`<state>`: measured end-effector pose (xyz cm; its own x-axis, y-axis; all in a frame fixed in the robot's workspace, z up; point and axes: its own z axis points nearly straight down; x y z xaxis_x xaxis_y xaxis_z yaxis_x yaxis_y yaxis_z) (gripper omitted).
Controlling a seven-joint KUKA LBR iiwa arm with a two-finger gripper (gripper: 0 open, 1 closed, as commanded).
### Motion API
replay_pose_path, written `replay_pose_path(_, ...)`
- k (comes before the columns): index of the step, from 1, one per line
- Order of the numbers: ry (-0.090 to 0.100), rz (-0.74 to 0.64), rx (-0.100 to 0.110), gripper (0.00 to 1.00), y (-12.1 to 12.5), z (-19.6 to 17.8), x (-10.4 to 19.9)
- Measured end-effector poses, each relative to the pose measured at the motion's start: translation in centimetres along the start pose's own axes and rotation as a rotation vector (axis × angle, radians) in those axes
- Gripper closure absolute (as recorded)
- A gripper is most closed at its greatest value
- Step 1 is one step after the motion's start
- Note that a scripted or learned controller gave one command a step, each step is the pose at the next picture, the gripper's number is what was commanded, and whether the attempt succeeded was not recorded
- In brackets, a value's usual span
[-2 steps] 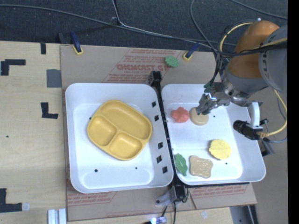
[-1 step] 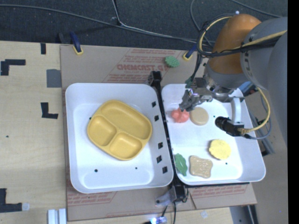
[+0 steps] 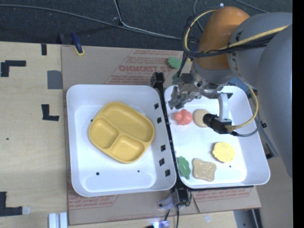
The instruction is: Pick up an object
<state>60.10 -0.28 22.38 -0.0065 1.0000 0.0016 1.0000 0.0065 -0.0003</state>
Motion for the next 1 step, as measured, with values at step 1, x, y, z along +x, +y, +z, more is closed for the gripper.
replay_pose_path(1,-0.001,0.001,0.002,1.00,1.38,0.92,5.17)
